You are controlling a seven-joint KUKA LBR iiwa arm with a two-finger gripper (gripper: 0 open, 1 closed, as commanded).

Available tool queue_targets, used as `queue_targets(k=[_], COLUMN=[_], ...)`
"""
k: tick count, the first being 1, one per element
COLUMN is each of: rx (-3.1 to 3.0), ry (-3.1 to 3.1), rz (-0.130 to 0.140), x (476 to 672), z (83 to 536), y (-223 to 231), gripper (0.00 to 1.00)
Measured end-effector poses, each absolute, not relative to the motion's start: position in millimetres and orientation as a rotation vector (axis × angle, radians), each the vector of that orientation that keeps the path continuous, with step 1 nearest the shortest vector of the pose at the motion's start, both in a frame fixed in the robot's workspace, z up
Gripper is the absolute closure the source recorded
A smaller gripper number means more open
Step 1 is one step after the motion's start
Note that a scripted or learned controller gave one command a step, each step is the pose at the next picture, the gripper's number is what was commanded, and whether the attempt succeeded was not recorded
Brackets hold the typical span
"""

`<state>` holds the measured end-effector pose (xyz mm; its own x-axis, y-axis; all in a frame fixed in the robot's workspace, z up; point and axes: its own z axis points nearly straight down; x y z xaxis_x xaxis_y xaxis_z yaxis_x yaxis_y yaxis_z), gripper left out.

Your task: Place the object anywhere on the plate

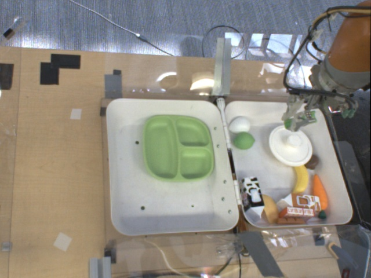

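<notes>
At the far left of the frame we see the wooden bench (pixel 52 172), bare apart from some black marks near the upper left corner. Moving right, the left bin (pixel 124 213) sits at the centre of the frame, and in its middle lies a green plate (pixel 177 147) with three compartments, one long one on its left side and two smaller ones on its right. Nothing rests on the plate. Past the divider we come to the right bin (pixel 264 172). Near its upper left corner a white ball (pixel 239 124) lies touching a green ball (pixel 244 141) just below it. Further right sits a white dish (pixel 291 145), upside down by the look of it, with a small dark thing (pixel 313 163) at its lower right edge. Directly over the dish hangs the gripper (pixel 297 120), at the upper right of the frame below the arm's orange band (pixel 351 39); we cannot tell how far its fingers are parted, nor whether they hold anything. Below the dish, a banana (pixel 300 179) and a carrot (pixel 320 193) lie side by side, and along the bottom edge of this bin we see a black and white carton (pixel 252 191), an orange and white box (pixel 302 203) and a few smaller items crowded together.
</notes>
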<state>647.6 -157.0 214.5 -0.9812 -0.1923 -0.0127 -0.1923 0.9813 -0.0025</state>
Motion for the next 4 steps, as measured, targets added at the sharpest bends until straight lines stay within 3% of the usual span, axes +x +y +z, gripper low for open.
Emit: queue_targets(k=[1, 2, 3, 4], rx=[-0.262, 0.040, -0.417, -0.636], ry=[3.122, 3.127, 3.097, 3.070], rz=[0.005, 0.007, 0.003, 0.004], x=[671.0, 671.1, 659.7, 622.8], z=[182, 236, 342, 284], y=[-77, 9, 79, 127], gripper=[1.00, 1.00, 1.00, 1.00])
